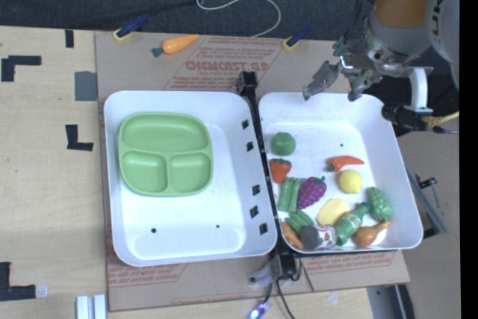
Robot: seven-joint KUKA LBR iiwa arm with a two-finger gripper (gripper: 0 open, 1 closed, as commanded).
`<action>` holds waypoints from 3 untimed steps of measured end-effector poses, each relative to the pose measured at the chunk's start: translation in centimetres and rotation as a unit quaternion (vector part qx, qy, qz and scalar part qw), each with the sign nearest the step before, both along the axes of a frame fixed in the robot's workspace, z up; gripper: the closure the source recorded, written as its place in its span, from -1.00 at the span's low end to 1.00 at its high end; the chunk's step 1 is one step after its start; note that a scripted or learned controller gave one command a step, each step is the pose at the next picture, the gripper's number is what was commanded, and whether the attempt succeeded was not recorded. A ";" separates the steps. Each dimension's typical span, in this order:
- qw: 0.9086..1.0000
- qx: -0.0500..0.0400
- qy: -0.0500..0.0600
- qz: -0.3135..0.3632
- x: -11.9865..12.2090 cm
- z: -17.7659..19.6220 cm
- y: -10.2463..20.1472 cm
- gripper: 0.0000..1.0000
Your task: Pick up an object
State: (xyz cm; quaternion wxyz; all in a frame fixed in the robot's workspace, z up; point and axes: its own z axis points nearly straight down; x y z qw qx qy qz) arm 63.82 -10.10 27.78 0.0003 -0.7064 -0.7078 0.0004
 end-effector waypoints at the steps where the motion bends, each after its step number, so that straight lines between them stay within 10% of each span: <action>1: 1.000 0.003 -0.008 0.009 -1.7 13.8 14.5 -1.00; 2: 1.000 0.002 -0.008 0.004 -3.4 26.1 20.1 -1.00; 3: 1.000 0.001 0.003 0.004 -11.7 21.5 26.3 -1.00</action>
